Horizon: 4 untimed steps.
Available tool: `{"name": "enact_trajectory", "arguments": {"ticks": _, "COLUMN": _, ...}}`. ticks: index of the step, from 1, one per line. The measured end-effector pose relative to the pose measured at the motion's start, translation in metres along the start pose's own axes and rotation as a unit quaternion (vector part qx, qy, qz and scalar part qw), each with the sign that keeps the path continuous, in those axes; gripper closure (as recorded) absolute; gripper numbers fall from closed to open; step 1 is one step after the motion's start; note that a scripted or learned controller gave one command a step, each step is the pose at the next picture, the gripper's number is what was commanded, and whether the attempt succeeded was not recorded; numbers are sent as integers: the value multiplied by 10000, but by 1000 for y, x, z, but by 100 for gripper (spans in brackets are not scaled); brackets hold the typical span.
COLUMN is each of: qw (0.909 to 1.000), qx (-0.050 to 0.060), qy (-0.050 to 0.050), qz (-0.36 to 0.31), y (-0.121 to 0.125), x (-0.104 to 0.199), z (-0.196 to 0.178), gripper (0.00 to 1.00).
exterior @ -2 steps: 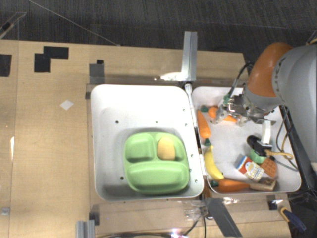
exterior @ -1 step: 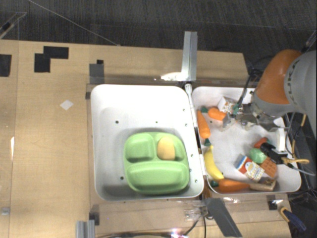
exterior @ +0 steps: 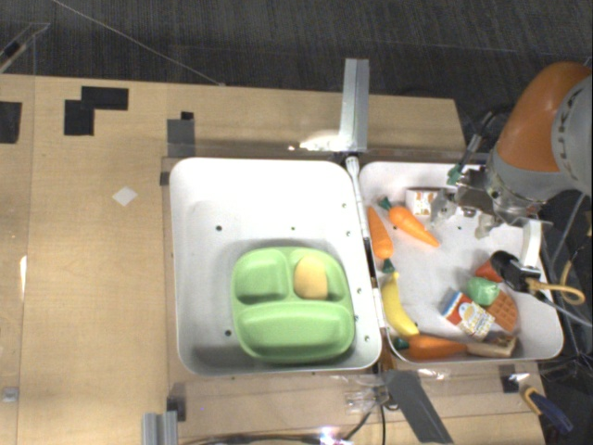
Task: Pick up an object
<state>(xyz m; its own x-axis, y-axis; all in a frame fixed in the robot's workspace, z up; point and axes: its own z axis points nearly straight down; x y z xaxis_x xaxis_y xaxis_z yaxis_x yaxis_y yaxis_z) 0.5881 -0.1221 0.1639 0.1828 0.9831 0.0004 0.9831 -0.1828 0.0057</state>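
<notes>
My gripper (exterior: 461,211) hangs over the back part of the right bin (exterior: 554,341), below the grey wrist and its orange band. Just to its left lie a small white and brown can (exterior: 422,199) and an orange carrot (exterior: 413,226). A second carrot (exterior: 378,234) lies along the bin's left wall, with a yellow banana (exterior: 398,309) below it. Another orange piece (exterior: 432,346) rests at the front wall. Nothing visible hangs from the gripper.
At the front right of the right bin are a printed carton (exterior: 472,316), a green item (exterior: 482,291), a brown waffle-like piece (exterior: 506,311) and a beige stick (exterior: 491,346). The left bin (exterior: 199,248) holds a green divided plate (exterior: 287,327) with a yellow fruit (exterior: 312,277) in it.
</notes>
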Motion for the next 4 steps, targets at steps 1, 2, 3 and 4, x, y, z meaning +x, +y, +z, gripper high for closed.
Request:
{"name": "enact_trajectory", "arguments": {"ticks": 1, "qw": 10000, "qx": -13, "qy": 0, "qz": -55, "y": 38, "x": 12, "z": 51, "gripper": 0}}
{"name": "enact_trajectory", "arguments": {"ticks": 2, "qw": 9998, "qx": -45, "qy": 1, "qz": -175, "y": 20, "x": 35, "z": 74, "gripper": 0}}
{"name": "enact_trajectory", "arguments": {"ticks": 3, "qw": 9994, "qx": -52, "qy": 9, "qz": -329, "y": -23, "x": 26, "z": 72, "gripper": 0}}
{"name": "enact_trajectory", "arguments": {"ticks": 4, "qw": 9986, "qx": 7, "qy": 6, "qz": 535, "y": -31, "x": 86, "z": -22, "gripper": 0}}
